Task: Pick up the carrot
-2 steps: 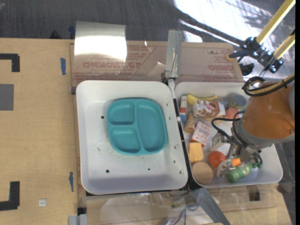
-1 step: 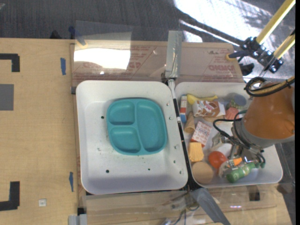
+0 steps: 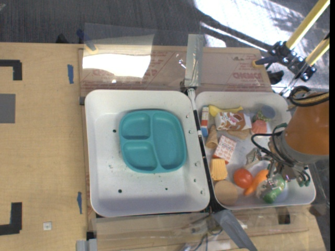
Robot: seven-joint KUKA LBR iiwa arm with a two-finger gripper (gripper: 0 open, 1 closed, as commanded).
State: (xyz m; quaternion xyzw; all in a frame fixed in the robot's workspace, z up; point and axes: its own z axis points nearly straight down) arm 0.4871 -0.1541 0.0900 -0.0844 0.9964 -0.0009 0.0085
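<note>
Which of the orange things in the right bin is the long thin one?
The carrot, lying slanted beside the round tomato; the cheese block is square.

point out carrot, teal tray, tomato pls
carrot (image 3: 255,181): camera view, right bin, point on the middle of its orange body.
teal tray (image 3: 175,140): camera view, left bin, point on the floor of its large right compartment.
tomato (image 3: 242,178): camera view, left of the carrot, point on its red top.
</note>
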